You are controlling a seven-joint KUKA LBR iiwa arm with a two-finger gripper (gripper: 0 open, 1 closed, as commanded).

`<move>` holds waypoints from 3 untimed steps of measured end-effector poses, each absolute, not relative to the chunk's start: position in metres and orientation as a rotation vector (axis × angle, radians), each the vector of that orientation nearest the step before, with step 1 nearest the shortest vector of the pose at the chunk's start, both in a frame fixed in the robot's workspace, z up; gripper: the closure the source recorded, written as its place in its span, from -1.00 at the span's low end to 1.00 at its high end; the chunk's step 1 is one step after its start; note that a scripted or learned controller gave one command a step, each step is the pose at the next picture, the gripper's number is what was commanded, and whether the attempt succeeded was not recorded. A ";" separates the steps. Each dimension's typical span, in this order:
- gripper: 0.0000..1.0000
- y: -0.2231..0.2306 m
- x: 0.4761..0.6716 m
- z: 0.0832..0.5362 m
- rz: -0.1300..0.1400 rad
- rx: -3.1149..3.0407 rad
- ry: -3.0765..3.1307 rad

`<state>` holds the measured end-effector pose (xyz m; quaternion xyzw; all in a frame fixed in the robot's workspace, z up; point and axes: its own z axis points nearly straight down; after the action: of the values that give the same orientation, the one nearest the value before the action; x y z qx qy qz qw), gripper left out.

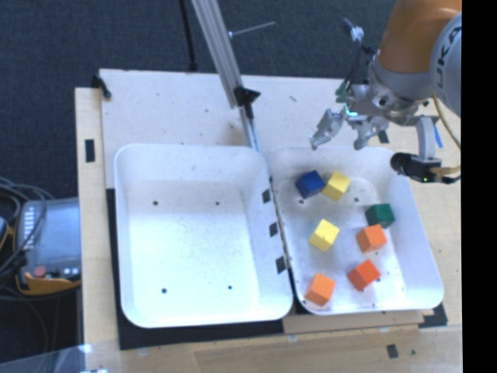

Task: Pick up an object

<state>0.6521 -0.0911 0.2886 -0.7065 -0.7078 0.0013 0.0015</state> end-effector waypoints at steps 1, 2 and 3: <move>-1.00 -0.091 0.653 0.291 0.000 -2.219 -2.225; -1.00 -0.084 0.648 0.243 0.006 -2.217 -2.222; -1.00 -0.093 0.653 0.185 0.008 -2.222 -2.217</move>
<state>0.6535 -0.0928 0.1855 -0.7080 -0.7062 0.0026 0.0013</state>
